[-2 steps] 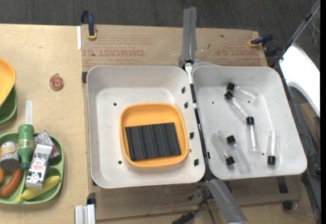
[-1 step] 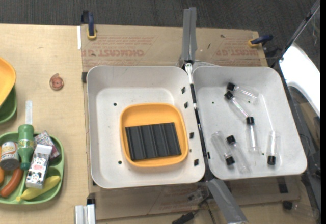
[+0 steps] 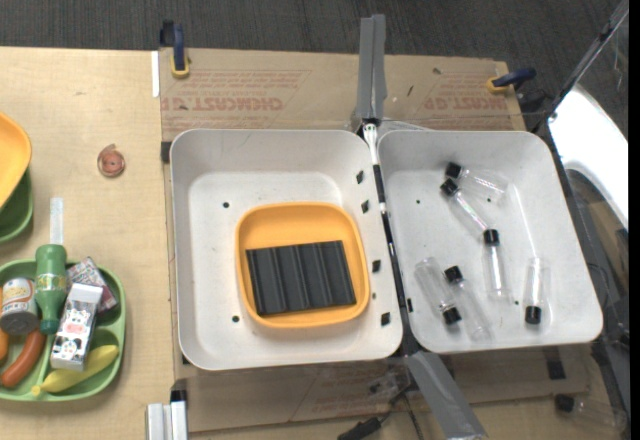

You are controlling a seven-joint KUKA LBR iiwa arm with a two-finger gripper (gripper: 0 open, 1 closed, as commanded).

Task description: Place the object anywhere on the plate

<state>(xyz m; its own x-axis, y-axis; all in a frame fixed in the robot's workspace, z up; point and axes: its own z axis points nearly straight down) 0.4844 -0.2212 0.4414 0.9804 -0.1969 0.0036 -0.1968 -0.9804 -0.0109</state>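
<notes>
1. Whether the hand is open, shut or loaded cannot be told.
2. Clear black-capped vials lie scattered in the right bin, well apart from the plate.
3. The orange plate sits in the left bin; a dark ribbed block already covers its middle.
4. Risk: a round, slick vial may slip in the grasp, or roll off the block once released.

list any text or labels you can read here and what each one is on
"CHEMCAST GP", red print seen upside down and repeated in a row: on the brown cardboard sheet behind the two bins.
Labels on the green bottle, the small can and the white carton in the green tray: too small to read.
</notes>
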